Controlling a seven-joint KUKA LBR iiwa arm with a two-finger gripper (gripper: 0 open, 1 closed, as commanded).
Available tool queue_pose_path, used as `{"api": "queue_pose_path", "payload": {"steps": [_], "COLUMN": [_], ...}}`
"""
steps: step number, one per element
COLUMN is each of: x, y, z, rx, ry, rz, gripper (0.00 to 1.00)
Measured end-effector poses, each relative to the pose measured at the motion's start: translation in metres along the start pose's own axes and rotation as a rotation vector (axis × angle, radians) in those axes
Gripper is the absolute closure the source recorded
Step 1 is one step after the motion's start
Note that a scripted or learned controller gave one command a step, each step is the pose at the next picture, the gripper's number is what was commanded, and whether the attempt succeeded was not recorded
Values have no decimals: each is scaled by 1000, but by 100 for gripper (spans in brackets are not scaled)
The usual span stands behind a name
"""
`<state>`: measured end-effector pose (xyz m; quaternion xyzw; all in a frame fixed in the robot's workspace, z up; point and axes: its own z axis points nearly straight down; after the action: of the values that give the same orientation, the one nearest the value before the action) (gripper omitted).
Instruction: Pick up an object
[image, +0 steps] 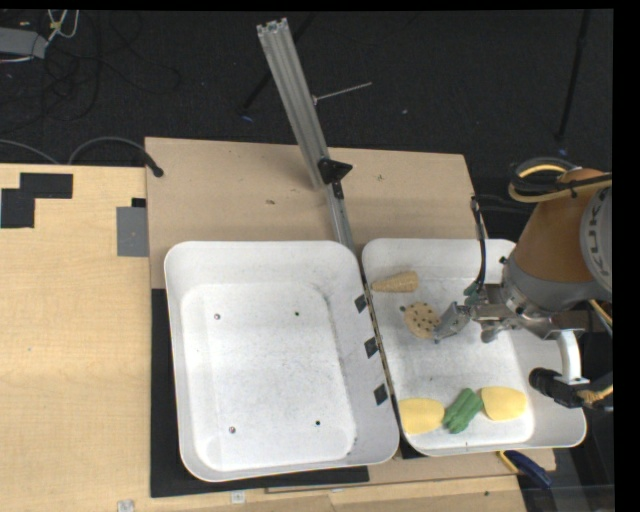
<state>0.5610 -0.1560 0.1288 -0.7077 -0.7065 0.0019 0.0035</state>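
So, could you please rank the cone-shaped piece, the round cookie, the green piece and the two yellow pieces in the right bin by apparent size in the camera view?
1. The two yellow pieces: look alike, so I won't rank them apart.
2. The green piece and the cone-shaped piece: too close to separate.
3. The cookie: smallest.

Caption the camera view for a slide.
Gripper reaches beside a cookie in the right bin.

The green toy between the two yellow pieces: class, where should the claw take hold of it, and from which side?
Probably from straight above, across the middle of the green toy. It lies long and slanted, so the narrow width suits the claw. Both yellow pieces sit close, so space is tight.
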Motion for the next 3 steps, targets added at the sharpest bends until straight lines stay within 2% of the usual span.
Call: {"api": "queue_pose_path", "payload": {"steps": [1,2,3], "x": [-2,-11,-12], "y": [0,0,0], "z": [-13,-72,-101], "rx": [-3,-11,-8], "ry": [-1,-3,-2], "rz": [5,7,-2], "gripper": [100,100,100]}}
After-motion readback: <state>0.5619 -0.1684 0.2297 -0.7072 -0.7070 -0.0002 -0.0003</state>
